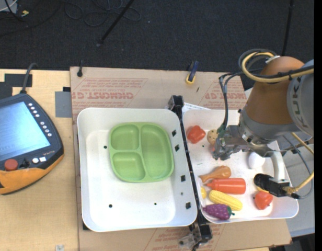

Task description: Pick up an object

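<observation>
Clutter worries me: gripper, finger state unreadable, hangs between red pepper and drumstick, likely nudging either.

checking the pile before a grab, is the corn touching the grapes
Touching. In the camera view the corn lies right against the top of the grapes in the right bin, with no white floor showing between them.

The arm hides part of the right bin, perhaps more toys.
</observation>
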You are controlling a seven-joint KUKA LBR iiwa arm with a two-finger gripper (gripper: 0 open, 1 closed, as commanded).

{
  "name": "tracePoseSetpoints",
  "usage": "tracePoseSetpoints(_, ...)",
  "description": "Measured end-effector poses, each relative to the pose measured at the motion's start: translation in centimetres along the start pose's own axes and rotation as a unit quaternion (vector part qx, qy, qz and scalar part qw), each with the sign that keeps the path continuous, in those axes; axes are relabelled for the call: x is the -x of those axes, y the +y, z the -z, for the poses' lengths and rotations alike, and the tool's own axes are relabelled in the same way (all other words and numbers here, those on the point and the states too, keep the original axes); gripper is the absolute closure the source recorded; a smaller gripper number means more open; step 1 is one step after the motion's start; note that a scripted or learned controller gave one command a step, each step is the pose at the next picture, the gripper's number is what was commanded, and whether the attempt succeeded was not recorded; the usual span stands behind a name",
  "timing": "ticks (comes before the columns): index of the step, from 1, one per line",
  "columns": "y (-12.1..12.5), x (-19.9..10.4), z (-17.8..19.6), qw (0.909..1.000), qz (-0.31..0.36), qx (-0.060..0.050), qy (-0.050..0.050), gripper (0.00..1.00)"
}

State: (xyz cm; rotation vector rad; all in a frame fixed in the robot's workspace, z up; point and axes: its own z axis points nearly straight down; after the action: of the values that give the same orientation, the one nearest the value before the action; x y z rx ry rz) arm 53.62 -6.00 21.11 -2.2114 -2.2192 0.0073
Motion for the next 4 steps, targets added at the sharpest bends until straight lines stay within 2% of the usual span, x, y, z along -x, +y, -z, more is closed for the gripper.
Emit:
tracePoseSetpoints(1, -1.2, -5.1, 2.0, 1.0, 0.001, 0.002, 0.0, 1.0)
tracePoseSetpoints(2, -1.7, -6.2, 2.2, 1.0, -0.001, 0.001, -0.001, 1.0)
tracePoseSetpoints(4, -1.3, -6.7, 0.4, 1.0, -0.003, 0.0, -0.002, 1.0)
